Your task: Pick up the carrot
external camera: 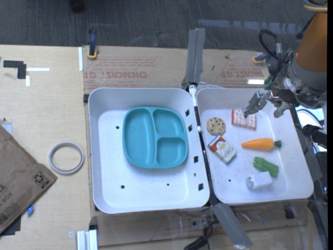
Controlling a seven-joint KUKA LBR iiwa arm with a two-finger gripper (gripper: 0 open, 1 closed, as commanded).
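Observation:
An orange carrot [259, 144] with a green top lies on its side in the right bin [291, 191], toward the bin's right wall. My gripper [266, 105] hangs above the bin's far right part, up and slightly right of the carrot and apart from it. Its two fingers are spread open, one over the red-and-white packet [243, 119], with nothing between them.
Also in the right bin: a cookie [215, 125], a small red-and-white box [222, 150], a green vegetable [266, 165] and a white cup [259, 180] on its side. The left bin [104, 155] holds a teal divided plate [133, 155]. A tape ring [66, 157] lies on the bench.

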